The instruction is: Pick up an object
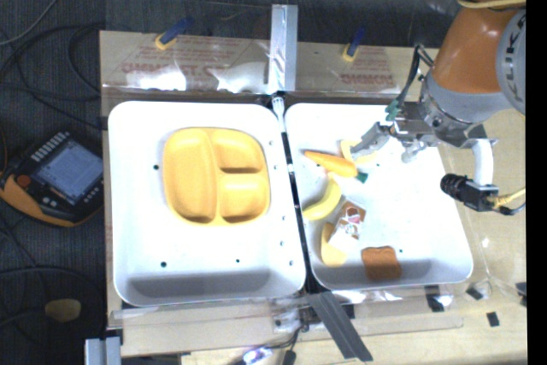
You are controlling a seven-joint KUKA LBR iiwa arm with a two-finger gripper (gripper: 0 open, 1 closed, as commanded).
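Note:
My gripper [390, 144] hangs over the back part of the right bin [444, 222], with its two fingers [369, 138] spread open and nothing between them. Just left of the left fingertip lies a small yellow piece [349, 150] beside an orange carrot [329, 162]. A small teal bit [362, 177] sits under the carrot's tip. Further forward lie a yellow banana [323, 203], a small printed packet [350, 220], another yellow piece [332, 250] and a brown block [381, 261].
The left bin [137, 252] holds a yellow divided plate [216, 175]. A raised divider [291, 184] separates the two bins. A black fitting with a cable [466, 188] hangs off the arm over the right bin's right side. A hand-held pendant [60, 175] lies off the bench at left.

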